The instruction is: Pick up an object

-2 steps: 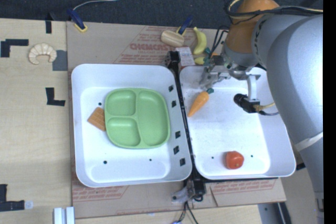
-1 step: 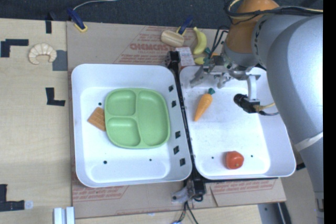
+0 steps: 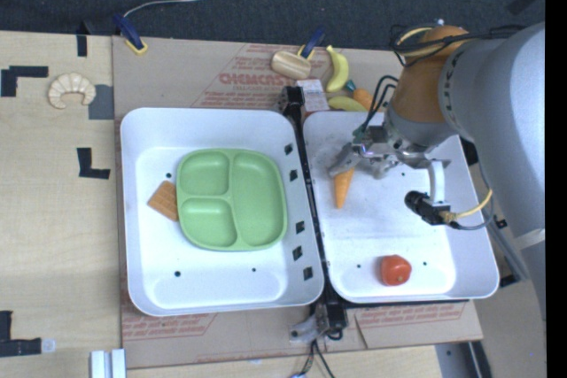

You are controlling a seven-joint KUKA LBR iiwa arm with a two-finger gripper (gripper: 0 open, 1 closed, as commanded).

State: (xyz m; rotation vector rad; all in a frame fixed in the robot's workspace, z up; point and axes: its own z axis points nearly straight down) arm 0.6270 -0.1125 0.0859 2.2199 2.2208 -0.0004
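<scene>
An orange carrot (image 3: 341,187) lies in the right bin (image 3: 461,274), near its left wall. A red tomato (image 3: 395,270) rests by that bin's front edge. My gripper (image 3: 354,157) hangs low over the right bin, just above and right of the carrot's top end; its metal fingers (image 3: 344,160) point left toward the carrot. Nothing shows between them. The grey arm with its orange band (image 3: 425,93) comes in from the right.
The left bin (image 3: 142,190) bears a green divided plate (image 3: 232,197) with a tan cracker (image 3: 165,201) tucked at its left side. Behind the bins lie a banana (image 3: 337,71), a bread roll (image 3: 291,64) and a croissant (image 3: 71,90). A black cable part (image 3: 425,206) hangs over the right bin.
</scene>
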